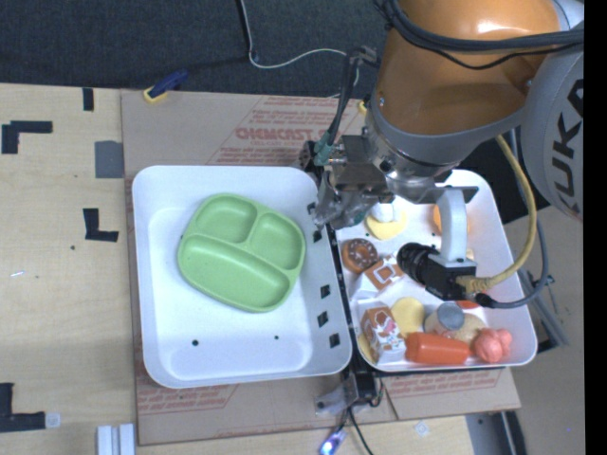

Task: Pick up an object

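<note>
My gripper (pixel 329 207) hangs under the big orange and grey wrist, low over the upper left corner of the right bin (pixel 509 263), close to the wall between the two bins. Just below and right of it lie a small brown doughnut (pixel 359 252) and a pale yellow piece (pixel 384 224). Further down the bin are a brown and white square (pixel 384 274), a yellow lump (pixel 408 313), a printed packet (pixel 377 332), a red-orange sausage shape (pixel 438 349) and a pink piece (pixel 491 345). I see nothing held in the gripper.
A green divided plate (pixel 242 251) lies in the left bin (pixel 156 282). A black cylinder (pixel 424 265) with a yellow cable hangs from the arm over the right bin. The arm's body hides the right bin's far part. Cardboard lies under both bins.
</note>
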`<state>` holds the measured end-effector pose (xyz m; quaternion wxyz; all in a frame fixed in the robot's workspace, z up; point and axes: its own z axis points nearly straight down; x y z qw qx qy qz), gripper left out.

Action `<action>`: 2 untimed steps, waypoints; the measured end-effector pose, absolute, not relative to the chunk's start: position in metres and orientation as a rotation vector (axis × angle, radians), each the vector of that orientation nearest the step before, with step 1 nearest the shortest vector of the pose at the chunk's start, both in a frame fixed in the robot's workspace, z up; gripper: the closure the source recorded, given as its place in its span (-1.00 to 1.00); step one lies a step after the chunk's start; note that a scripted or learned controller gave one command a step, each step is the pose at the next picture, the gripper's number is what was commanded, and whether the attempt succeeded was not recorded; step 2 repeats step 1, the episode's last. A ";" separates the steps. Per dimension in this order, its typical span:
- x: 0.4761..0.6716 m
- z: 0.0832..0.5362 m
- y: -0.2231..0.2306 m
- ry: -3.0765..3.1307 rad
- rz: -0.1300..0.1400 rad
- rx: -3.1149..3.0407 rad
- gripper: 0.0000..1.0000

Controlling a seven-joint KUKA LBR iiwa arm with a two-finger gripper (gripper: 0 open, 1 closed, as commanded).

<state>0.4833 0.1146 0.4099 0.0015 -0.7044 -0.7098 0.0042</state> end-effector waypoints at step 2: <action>0.483 0.420 0.115 -2.229 0.017 -2.210 1.00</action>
